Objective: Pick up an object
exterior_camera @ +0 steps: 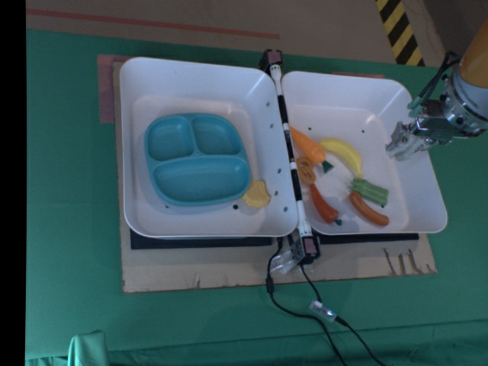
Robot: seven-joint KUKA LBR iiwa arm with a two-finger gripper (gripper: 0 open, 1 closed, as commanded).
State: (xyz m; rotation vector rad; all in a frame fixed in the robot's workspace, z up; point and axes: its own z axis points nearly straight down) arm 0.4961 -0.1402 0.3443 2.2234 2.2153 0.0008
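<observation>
The right bin [415, 197] holds several toy foods: an orange carrot [306, 146], a yellow banana [344, 155], a green piece [370, 191], a brown sausage [369, 209], a red pepper [323, 206] and an orange slice [306, 171]. My gripper [402, 143] hangs over the right side of this bin, to the right of the banana and apart from it. Nothing shows between its fingers. In the left bin [137, 97] a teal divided plate [197, 158] lies flat, with a yellow piece [257, 195] at its lower right corner.
The two bins meet along a central hinge bar [288, 151]. They rest on cardboard [152, 269] over a green cloth. A black cable [305, 296] trails from the front clamp. Yellow-black hazard tape [396, 14] marks the floor at the back right.
</observation>
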